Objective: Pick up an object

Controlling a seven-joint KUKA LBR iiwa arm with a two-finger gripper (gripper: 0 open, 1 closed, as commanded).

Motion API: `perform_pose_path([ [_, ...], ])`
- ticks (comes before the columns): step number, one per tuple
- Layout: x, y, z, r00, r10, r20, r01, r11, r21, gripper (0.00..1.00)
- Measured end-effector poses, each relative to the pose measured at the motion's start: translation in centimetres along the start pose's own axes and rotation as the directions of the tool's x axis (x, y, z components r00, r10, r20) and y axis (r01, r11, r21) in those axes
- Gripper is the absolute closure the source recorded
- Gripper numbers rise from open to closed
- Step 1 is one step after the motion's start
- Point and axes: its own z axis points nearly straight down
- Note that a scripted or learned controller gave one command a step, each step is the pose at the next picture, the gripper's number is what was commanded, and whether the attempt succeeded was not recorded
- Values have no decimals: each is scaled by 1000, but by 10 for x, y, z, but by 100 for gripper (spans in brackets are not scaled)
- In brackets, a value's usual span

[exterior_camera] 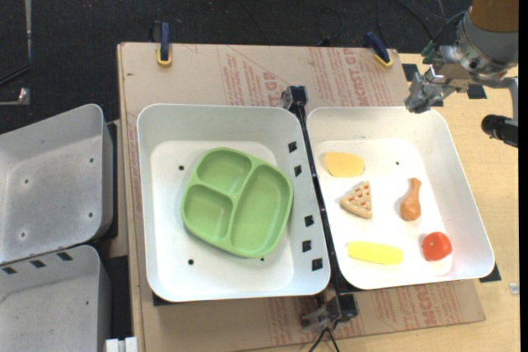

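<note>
The right bin (462,177) holds several toy foods: an orange-yellow oval piece (343,164), a pizza slice (358,199), a chicken drumstick (411,199), a yellow banana-like piece (374,253) and a red tomato (436,246). My gripper (420,99) hangs at the bin's far right corner, above its rim and well away from the foods. Nothing shows between its fingers.
The left bin (157,202) bears a green three-compartment plate (238,202). Clamps (165,45) hold the cardboard base at the back. Grey trays (49,177) lie off the bench to the left. Cables run across the dark floor behind.
</note>
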Motion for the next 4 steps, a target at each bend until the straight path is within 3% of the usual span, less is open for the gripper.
perform_pose_path([
  [3,132,-50,19,1000,-3,-2,3,1000,7,100],
  [4,189,-52,29,1000,-5,-3,5,1000,6,100],
])
